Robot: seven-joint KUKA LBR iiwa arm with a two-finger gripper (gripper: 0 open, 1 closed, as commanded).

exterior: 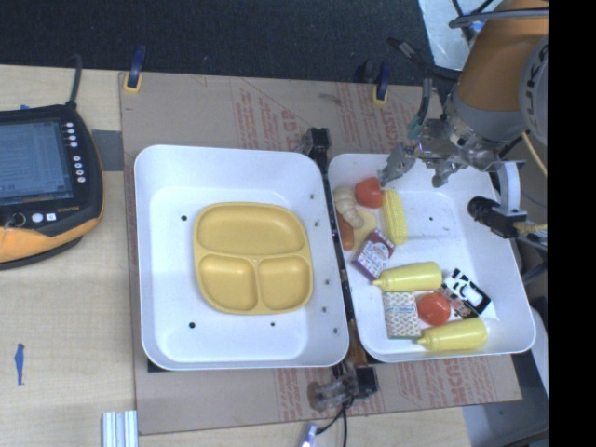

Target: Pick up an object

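at the right bin's near edge, bottles first

nearest lies a yellow squeeze bottle (453, 335), touching a red tomato (433, 307) and a checkered packet (400, 314); a black-and-white card (465, 291) bears print too small to read. farther in sit a second yellow bottle (409, 276), a dark red sachet (373, 254), corn (395, 216) and a red ball (369, 192). the gripper (415, 168) hovers at the far rim, fingers spread apart, nothing between them. the left bin (168, 277) holds a yellow divided tray (251, 255).

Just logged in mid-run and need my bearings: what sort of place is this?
Most likely a robot lab test bench, not a kitchen: two white bins clamped on cardboard, toy food such as a plastic corn cob, and a control tablet resting beside them.
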